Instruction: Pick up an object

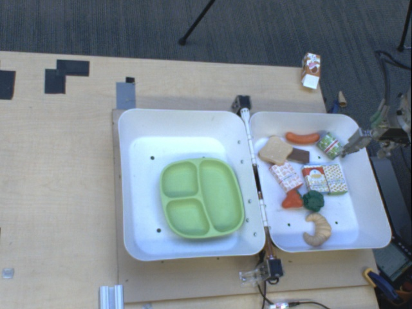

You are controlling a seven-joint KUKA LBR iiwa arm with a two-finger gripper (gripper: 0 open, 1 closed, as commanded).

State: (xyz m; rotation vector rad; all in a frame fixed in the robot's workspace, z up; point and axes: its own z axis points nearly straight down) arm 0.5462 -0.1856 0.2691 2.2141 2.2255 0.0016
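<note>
White plastic bins sit side by side on the desk (64, 172), and we can read no writing anywhere: the printed cartons are too small to make out. A red and white carton (311, 70) lies alone on the desk beyond the right bin (373, 198).

At the right edge we see the jaws (353, 145) reaching in low over the far right corner of that bin, just beside a small green packet (328, 145). We cannot tell how the jaws stand.

In the right bin lie a sausage (302, 137) at the far side, a slice of bread (277, 150) with a brown square (299, 155) touching it, three patterned cartons (317, 177) in the middle, an orange wedge (292, 200), a dark green lump (313, 201) and a croissant (317, 229) at the near side.

The left bin (138, 192) holds a light green divided plate (203, 198) with three compartments.
</note>
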